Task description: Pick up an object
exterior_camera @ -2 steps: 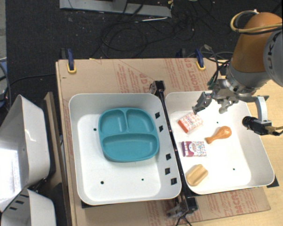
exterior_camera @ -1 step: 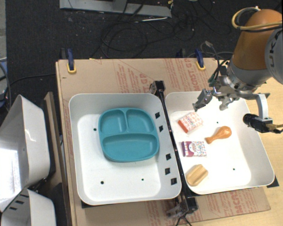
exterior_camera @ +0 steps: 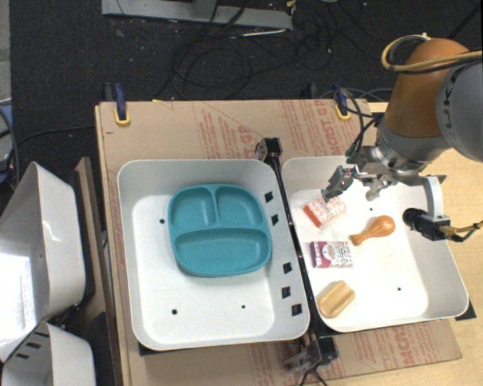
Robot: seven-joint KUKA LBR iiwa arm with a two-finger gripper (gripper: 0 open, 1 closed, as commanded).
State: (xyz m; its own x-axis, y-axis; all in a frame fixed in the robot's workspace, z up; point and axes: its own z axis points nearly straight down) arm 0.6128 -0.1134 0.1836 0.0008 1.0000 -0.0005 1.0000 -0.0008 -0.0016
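Observation:
My gripper hangs over the back of the right bin, open, with nothing between its fingers. Its left fingertip is just above and behind a red and white packet. An orange drumstick-shaped toy lies in front of the gripper, a little to its right. A purple and white carton lies flat in front of the packet. Near the bin's front left corner rests a tan bread-like piece.
The left bin holds a teal divided plate near its middle. A black divider rail runs between the two bins. White tubs stand off the bench at the far left.

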